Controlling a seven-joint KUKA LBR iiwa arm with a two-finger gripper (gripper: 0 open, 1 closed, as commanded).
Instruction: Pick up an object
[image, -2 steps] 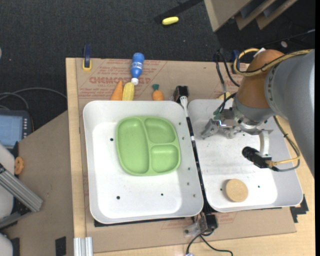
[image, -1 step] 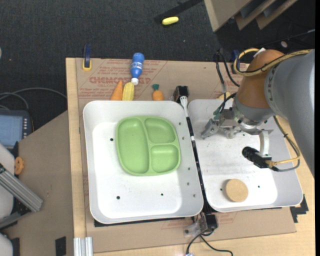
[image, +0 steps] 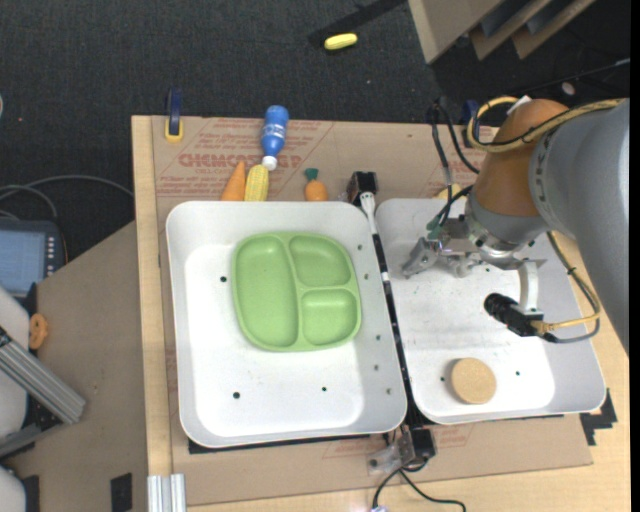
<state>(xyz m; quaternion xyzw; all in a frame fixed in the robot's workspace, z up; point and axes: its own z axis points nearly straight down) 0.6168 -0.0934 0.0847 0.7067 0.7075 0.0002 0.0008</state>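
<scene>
- Disc of tan cork or wood (image: 471, 381), round and flat, lies alone toward the near edge of the right bin (image: 570, 385), the only loose object on that bin's floor and the likeliest thing to pick up.
- Gripper (image: 428, 255) sits low over the far-left part of the same bin, well apart from the disc, below the orange band of the arm (image: 520, 170); nothing is seen in its grasp, and how far it is open cannot be told from this angle.
- Black cable fitting (image: 512, 314) hangs between the wrist and the disc, so a good approach would likely lift first, travel nearward, then descend straight over the disc's centre.
- Because the disc is thin, the grasp probably needs to straddle its rim and go nearly to the bin floor before closing.
- Green divided plate (image: 296, 290) rests in the left bin (image: 200, 360), out of the way.
- Toy vegetables (image: 257, 182) and a small bottle (image: 273, 131) lie on the surface beyond the bins.
</scene>
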